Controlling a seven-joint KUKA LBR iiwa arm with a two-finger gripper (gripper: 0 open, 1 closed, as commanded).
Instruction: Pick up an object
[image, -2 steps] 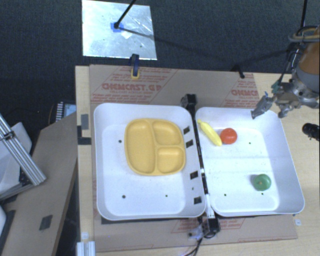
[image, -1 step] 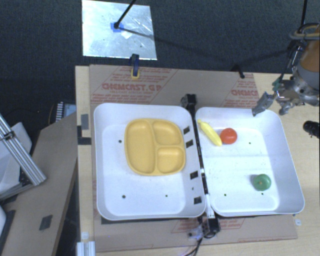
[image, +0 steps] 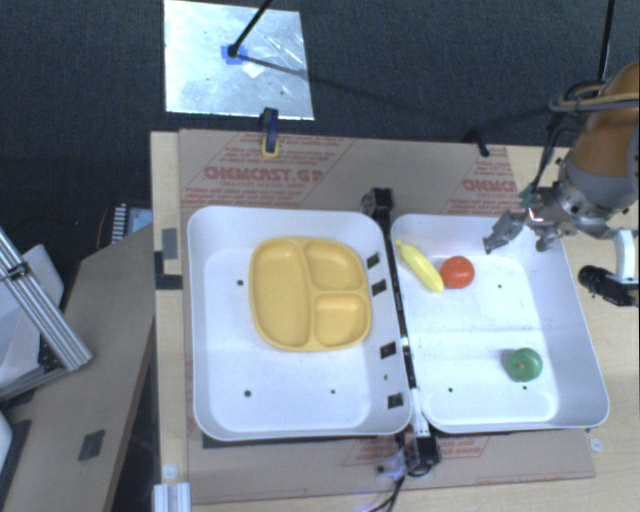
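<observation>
A yellow banana (image: 420, 267) lies in the right bin (image: 560, 330) near its upper left corner. Touching its right side is a red tomato (image: 457, 271). A green apple-like fruit (image: 522, 365) rests toward the bin's lower right. My gripper (image: 522, 235) hangs over the bin's far edge at the upper right, its two fingers spread apart with nothing between them. It is to the right of the tomato and well above the green fruit.
The left bin (image: 215, 330) holds a yellow divided plate (image: 308, 293) with three compartments. A black clamp strip (image: 392, 310) runs between the bins. Cardboard lies under both bins, and a shiny foil sheet (image: 238, 60) sits at the far back.
</observation>
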